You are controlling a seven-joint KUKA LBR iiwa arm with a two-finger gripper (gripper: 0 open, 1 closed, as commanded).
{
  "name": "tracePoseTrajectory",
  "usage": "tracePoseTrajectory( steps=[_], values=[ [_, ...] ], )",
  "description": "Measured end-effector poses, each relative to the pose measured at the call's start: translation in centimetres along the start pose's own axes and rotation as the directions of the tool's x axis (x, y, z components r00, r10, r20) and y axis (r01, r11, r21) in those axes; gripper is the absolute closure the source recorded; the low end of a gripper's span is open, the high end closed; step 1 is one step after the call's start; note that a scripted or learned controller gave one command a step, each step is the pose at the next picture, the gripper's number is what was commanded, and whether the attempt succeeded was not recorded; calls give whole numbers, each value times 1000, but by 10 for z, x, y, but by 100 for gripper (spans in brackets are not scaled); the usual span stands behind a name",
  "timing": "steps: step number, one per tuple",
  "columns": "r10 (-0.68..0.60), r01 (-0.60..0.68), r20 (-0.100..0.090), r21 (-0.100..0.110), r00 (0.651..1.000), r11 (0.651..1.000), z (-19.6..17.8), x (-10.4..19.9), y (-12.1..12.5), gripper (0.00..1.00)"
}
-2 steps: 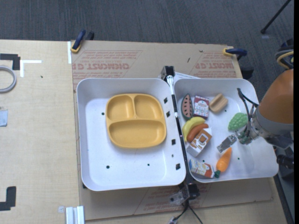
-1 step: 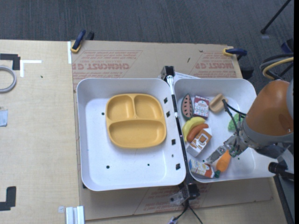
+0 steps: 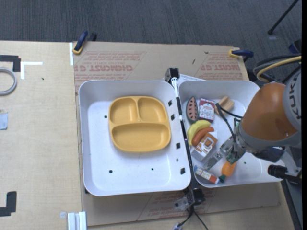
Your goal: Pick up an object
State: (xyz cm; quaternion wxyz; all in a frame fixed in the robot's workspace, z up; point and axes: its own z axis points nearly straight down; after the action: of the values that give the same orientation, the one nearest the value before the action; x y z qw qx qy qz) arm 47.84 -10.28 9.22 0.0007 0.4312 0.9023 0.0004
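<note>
Across the top of the frame: dark grey carpet. Below it, filling the remainder: light wooden bench, marked with black tape pieces at the left edge and a white tape angle beside them.

At centre, on the bench: sheet of brown cardboard with red print, reversed as seen. Fastened at its upper left corner with a blue-and-yellow clamp; second clamp at the upper right corner.

On the cardboard, side by side and touching: left bin and right bin, both shallow and white. Joined at the upper end of the shared wall by a black clip.

Left bin contents: yellow divided plate, lying flat in the upper half.

Right bin contents, clustered along the shared wall:
- watermelon slice, uppermost
- red-and-white box, just right of the slice
- tan block, right of the box
- banana, at mid-height
- small carton, below the banana
- orange carrot, near the lower wall
- marker, lying along the lower wall

Arm, entering from the right edge, orange band facing the camera. Gripper low in the right bin, between the small carton and the orange carrot. Released or clenched: cannot be told from this angle.

At the upper right: yellow and black cables.
</note>
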Motion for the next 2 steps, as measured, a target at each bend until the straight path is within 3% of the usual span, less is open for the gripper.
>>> tracePoseTrajectory(
  steps=[1, 2],
  values=[
    [3, -3, 2, -2, 1000, 1000, -10, -1, 1, 100],
    [303, -303, 2, 0, 953, 953, -185, 56, 46, 100]
  ],
)
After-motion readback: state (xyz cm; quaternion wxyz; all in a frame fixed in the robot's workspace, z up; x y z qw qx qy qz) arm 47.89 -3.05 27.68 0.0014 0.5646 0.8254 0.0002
